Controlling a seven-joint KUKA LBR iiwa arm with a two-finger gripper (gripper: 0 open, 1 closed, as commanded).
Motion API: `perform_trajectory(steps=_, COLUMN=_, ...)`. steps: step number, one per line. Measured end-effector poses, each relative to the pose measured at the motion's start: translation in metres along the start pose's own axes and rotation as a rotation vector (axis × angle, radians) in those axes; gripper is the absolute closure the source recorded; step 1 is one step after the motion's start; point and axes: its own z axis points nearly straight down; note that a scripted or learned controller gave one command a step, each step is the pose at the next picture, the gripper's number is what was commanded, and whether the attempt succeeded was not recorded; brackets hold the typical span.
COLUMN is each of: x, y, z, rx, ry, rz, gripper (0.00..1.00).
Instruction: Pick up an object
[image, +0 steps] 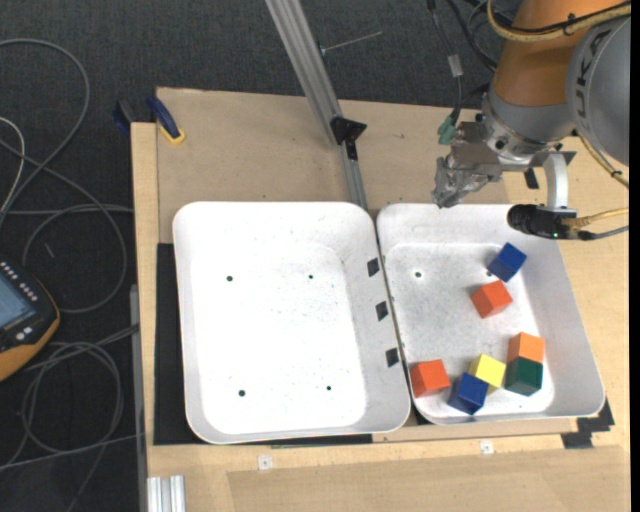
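White and bare, the left bin (270, 320) sits beside the right bin (570, 330). That one holds seven small blocks: orange (430, 377), blue (467, 392), yellow (489, 370), red (491, 298), blue (507, 261), green (523, 375), orange (527, 347). The gripper (452, 190) hangs over its far edge, carrying nothing.

Arm reaching in from right, wrist pointed down, hand (449, 192) raised.

Grey arm (605, 70), orange band above wrist, metallic tool (455, 185) (cables trailing off wrist).
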Motion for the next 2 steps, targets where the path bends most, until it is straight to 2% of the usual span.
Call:
perform_trajectory(steps=1, x=0.055, y=0.002, z=0.014, rx=0.001, ry=0.000, rz=-0.001, gripper=1.00)
perform_trajectory(steps=2, x=0.109, y=0.005, z=0.005, rx=-0.004, ry=0.000, rz=-0.001, gripper=1.00)
